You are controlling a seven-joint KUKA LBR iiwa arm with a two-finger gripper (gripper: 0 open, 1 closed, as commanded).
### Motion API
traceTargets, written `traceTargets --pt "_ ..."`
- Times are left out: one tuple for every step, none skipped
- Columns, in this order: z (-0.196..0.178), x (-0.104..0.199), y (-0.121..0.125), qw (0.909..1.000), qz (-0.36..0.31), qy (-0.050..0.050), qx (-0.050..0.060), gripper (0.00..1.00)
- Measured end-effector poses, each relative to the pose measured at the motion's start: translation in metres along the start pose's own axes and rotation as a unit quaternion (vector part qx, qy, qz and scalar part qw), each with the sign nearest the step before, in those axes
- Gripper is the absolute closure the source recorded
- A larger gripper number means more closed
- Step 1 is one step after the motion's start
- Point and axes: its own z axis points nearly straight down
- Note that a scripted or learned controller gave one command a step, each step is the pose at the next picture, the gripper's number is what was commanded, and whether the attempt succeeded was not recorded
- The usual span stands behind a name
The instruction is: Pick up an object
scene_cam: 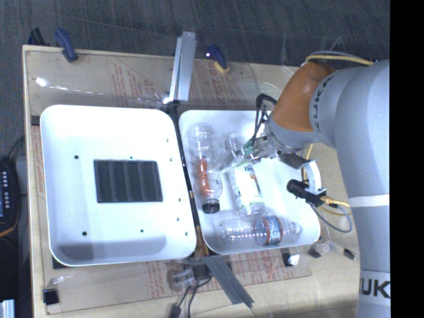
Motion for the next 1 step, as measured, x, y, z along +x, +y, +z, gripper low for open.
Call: traceTargets --pt "-0.0003 0.019 0.0112 0.9995 0.032 -0.001 0.0 0.0"
